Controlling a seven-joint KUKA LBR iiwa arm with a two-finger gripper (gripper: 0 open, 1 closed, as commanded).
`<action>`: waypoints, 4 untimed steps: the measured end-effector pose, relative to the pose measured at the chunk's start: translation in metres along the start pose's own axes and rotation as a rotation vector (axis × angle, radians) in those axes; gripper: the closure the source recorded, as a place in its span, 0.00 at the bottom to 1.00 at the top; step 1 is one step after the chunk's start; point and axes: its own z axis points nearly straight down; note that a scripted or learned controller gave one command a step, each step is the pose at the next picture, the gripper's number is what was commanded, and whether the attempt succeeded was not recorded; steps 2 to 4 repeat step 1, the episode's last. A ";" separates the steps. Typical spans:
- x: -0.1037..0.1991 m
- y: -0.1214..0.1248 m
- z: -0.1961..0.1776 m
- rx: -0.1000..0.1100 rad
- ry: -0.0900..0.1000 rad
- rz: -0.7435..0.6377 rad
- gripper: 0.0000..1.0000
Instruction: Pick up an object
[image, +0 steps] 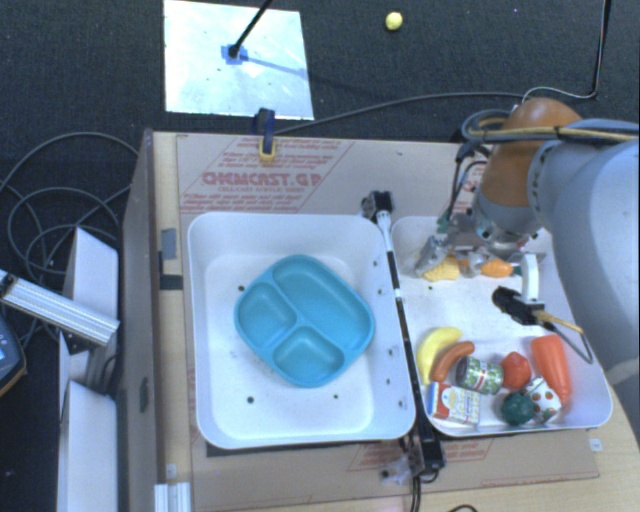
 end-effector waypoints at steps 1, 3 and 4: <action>-0.001 0.004 -0.013 -0.019 -0.007 -0.007 1.00; -0.001 0.004 -0.013 -0.019 -0.007 -0.007 1.00; -0.001 0.004 -0.013 -0.019 -0.007 -0.007 1.00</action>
